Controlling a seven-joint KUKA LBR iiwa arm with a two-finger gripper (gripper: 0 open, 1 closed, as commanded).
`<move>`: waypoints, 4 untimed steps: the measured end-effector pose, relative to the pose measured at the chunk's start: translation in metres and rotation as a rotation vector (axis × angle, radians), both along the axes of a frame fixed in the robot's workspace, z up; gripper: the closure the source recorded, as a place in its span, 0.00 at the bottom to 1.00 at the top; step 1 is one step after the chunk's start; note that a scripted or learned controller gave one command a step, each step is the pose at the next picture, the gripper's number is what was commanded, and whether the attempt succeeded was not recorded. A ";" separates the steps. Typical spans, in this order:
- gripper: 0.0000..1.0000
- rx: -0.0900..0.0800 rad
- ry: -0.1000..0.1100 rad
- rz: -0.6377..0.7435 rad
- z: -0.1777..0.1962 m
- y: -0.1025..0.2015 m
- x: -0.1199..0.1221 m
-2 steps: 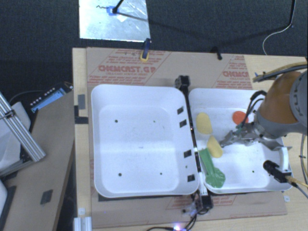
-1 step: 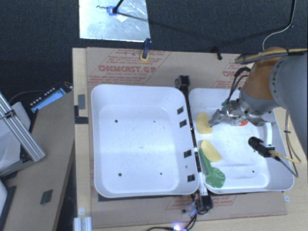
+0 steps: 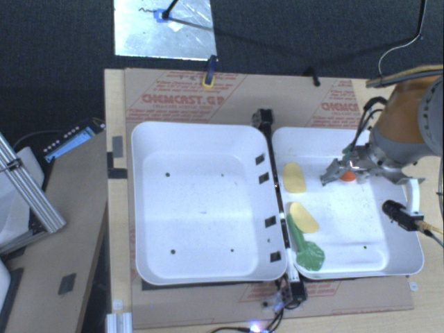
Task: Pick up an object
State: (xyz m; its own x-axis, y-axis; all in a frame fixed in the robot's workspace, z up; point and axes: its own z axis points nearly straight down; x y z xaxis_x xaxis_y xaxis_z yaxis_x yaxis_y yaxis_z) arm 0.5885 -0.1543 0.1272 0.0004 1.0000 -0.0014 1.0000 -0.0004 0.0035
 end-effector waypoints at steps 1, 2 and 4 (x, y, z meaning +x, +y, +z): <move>0.00 0.001 0.003 0.005 -0.045 0.012 0.003; 0.00 -0.005 -0.005 -0.005 0.064 -0.051 -0.050; 0.00 0.001 -0.001 0.011 -0.042 0.013 0.042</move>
State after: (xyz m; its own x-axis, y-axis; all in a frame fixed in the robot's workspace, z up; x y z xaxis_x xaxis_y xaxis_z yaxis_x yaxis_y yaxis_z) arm 0.6302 -0.1412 0.0853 -0.0102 0.9999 -0.0007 0.9999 0.0102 0.0043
